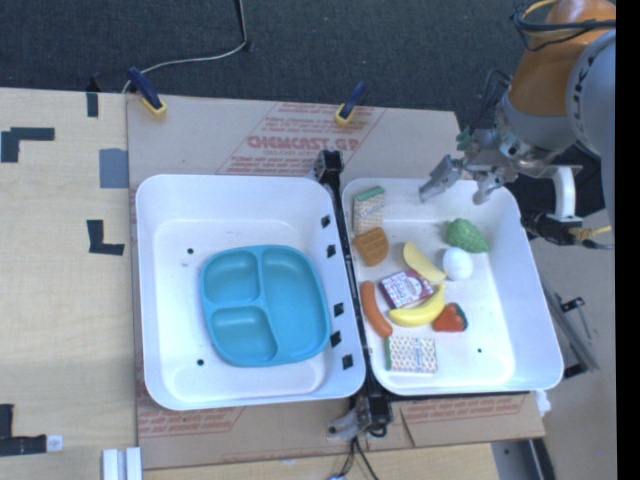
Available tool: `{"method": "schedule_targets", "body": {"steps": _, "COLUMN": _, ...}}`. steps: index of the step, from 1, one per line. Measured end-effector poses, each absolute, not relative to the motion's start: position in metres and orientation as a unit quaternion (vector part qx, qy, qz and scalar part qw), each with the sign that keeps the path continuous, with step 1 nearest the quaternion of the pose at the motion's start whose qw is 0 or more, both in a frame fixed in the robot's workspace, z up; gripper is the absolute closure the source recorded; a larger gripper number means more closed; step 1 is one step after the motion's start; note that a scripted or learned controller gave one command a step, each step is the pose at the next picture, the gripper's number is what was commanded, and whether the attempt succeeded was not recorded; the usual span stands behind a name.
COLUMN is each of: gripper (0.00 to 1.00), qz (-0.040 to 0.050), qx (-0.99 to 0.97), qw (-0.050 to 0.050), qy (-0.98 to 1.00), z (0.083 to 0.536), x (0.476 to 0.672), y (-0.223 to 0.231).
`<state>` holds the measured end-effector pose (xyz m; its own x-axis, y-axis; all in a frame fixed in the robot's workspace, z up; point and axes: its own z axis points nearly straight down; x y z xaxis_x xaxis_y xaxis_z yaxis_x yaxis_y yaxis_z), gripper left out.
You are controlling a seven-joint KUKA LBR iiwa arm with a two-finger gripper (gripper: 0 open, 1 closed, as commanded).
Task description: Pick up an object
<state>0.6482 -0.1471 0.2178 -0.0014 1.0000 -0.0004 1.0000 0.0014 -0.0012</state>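
Open, empty gripper (461, 185) hovers above the right bin's (530, 298) far edge.

The grey arm (585, 63) comes in from the upper right, its orange band (560, 43) sitting high above the wrist, which bends down and to the left toward the right bin (520, 363). The gripper (462, 184) hangs over that bin's far rim, near its upper right corner, with its 2 fingers (436, 183) spread apart and pointing down toward the bin, nothing between them. The wrist body sits just outside the bin's far edge, behind and above the fingers.
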Motion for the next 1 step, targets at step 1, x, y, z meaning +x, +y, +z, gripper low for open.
{"method": "schedule_targets", "body": {"steps": 1, "gripper": 0.0, "qz": 0.0014, "qx": -0.707, "qw": 0.0, "qy": -0.707, "z": 0.1771, "x": 0.6508, "y": -0.1966}}
